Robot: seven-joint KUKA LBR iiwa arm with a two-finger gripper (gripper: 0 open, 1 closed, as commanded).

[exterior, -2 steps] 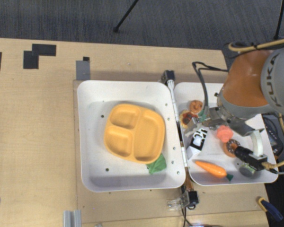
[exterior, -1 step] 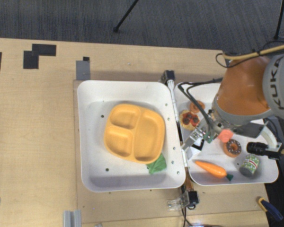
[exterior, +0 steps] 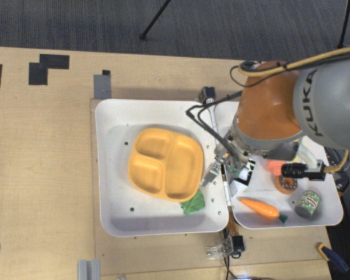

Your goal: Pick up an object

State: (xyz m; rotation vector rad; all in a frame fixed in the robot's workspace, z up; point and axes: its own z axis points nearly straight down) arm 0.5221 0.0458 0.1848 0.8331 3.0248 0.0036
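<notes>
"KUKA" in black on grey arm

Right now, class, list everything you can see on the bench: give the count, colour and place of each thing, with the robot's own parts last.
Bins: two, white, side by side on the bench.
Divided plate: one, yellow, middle of the left bin.
Green scrap: one, green, at the plate's lower right edge.
Carrot: one, orange, front of the right bin.
Small can: one, grey and green, right bin's front right.
Arm: one, grey with an orange band, above the right bin.
Gripper: one, metallic, over the wall between the bins.
</notes>
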